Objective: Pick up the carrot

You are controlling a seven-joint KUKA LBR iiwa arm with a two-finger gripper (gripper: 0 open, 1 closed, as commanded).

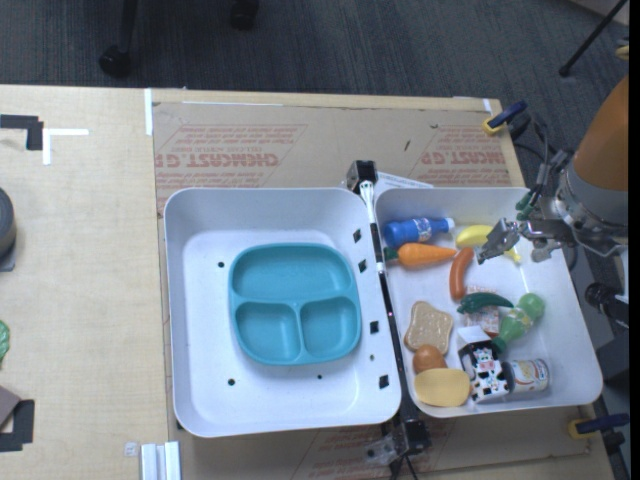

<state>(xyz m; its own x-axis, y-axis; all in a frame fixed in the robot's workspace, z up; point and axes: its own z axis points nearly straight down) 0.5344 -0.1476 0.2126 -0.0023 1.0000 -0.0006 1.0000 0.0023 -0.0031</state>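
Observation:
The orange carrot [426, 256] lies in the right bin [580, 313], near its upper left, just under a blue bottle [415, 230]. My gripper [500, 240] hangs over the same bin to the right of the carrot, above a yellow banana [474, 235] and close to a red sausage [459, 271]. Nothing shows between its fingers, and a clear gap separates it from the carrot.
The left bin [190, 268] holds a teal divided tray [296, 303]. Around the carrot lie a bread slice [429, 325], green vegetables [515, 313], a cow-print carton [484, 371], a can [528, 375] and a yellow piece [441, 387]. A black clip [362, 175] sits between the bins.

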